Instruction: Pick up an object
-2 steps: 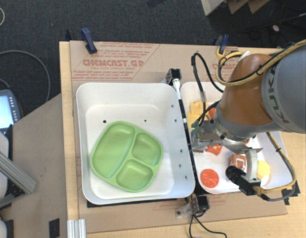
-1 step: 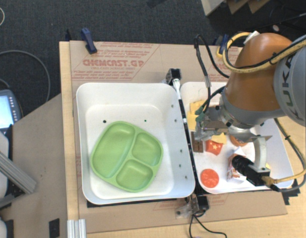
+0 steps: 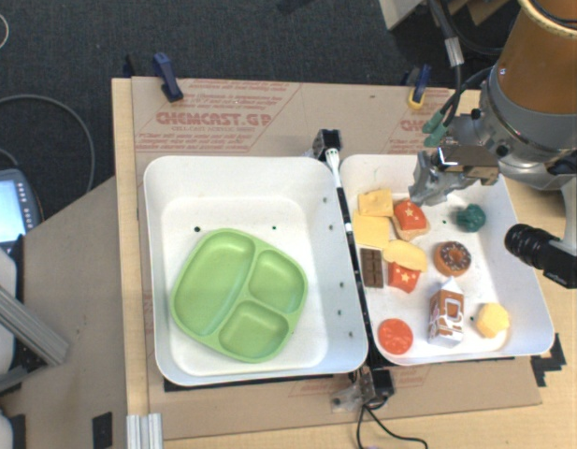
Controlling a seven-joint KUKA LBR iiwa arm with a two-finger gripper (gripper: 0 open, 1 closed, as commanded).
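On the left of the desk [image 3: 223, 110], the left bin [image 3: 162, 251] carries a green divided plate [image 3: 239, 294] with 3 compartments, lying toward the near side. No part of the arm is over it.

Across the middle divider, the right bin [image 3: 526, 330] carries all the small things. Along its left side lie 2 yellow blocks [image 3: 372, 218], with a dark brown bar [image 3: 372, 267] just near of them. Next to the right is a red block with a star [image 3: 411, 218], and near of it a yellow piece [image 3: 406, 254] lying over a second red block [image 3: 403, 276]. A red disc [image 3: 396, 336] sits at the near edge. Further right are a brown ring-shaped doughnut [image 3: 452, 258], a small carton [image 3: 446, 315], a teal ball [image 3: 471, 217] and a yellow ball [image 3: 493, 320].

The claw [image 3: 425, 193] hangs at the far side of the right bin, tilted down and to the left. The picture does not let me tell how wide it stands, and nothing can be seen pinched in it.

The relation that matters: the red block with a star lies just near and slightly left of the claw tip, closer than any other thing. It looks the likely target. It touches a yellow block on its left, so a drop would need to land clear of that side. The teal ball lies to the right, well apart.
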